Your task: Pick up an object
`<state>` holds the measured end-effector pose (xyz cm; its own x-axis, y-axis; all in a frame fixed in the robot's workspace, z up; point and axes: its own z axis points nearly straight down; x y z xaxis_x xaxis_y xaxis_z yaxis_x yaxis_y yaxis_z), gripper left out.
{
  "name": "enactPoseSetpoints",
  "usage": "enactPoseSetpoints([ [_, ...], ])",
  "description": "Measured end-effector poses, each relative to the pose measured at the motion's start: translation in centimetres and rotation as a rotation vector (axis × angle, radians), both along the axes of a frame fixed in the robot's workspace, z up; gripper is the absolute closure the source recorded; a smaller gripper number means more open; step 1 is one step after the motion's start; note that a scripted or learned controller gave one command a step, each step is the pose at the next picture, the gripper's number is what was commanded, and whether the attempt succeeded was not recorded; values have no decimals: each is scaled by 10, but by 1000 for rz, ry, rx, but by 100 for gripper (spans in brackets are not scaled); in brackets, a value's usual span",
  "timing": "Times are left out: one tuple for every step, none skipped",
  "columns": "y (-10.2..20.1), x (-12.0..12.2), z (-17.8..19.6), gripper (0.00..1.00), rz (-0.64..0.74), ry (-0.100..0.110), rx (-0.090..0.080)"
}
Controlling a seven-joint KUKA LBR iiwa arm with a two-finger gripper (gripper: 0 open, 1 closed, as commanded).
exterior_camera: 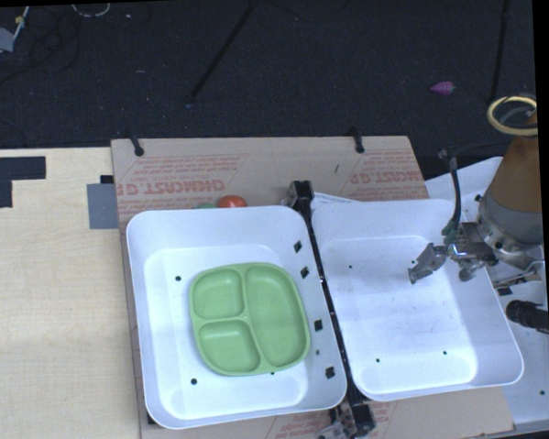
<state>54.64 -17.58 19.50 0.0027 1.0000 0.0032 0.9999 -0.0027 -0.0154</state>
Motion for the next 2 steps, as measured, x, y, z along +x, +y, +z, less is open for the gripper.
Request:
enactPoseSetpoints([
  [0, 3, 7, 0, 3, -14, -3],
  [-1, 3, -36, 0, 2, -9, -1],
])
